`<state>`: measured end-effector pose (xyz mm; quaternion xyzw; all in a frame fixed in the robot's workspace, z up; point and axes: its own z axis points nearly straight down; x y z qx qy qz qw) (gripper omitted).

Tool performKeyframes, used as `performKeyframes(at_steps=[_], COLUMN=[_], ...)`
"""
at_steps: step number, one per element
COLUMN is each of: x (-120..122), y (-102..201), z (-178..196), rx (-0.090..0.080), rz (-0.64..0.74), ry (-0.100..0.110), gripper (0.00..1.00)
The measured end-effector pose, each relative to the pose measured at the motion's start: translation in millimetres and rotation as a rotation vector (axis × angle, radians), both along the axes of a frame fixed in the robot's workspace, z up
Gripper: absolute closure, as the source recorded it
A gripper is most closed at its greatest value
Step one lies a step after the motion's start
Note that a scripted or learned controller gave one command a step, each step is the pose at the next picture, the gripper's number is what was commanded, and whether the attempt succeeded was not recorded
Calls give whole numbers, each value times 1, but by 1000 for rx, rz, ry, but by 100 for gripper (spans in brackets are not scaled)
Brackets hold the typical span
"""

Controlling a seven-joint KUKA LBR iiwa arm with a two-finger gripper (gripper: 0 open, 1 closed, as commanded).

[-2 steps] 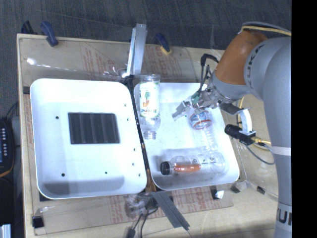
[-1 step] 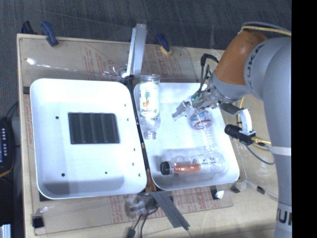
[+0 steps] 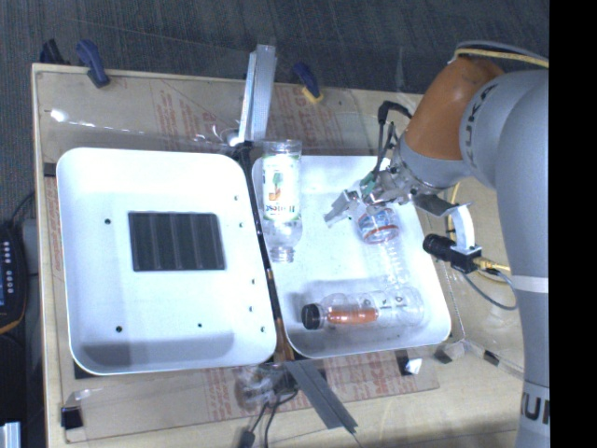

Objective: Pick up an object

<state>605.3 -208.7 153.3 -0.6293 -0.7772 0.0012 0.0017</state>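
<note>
The gripper (image 3: 359, 199) hangs low in the right bin (image 3: 322, 171); whether it grips anything cannot be told. Three clear bottles (image 3: 280, 203) there, one (image 3: 384, 236) blurred beneath it.

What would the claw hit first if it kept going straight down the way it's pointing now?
Most likely the clear bottle lying in the right bin. The claw sits right over that bottle's upper end, so it should meet it before the bin floor. From this one slanted view the height gap is unclear.

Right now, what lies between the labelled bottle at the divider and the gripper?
In the camera view, bare white bin floor lies between the labelled bottle and the gripper; nothing stands there.
</note>
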Motion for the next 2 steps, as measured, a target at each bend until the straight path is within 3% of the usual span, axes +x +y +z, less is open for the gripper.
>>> performKeyframes(at_steps=[2], x=[0], y=[0], z=[0], rx=[0], rz=[0], ry=[0], gripper=[0])
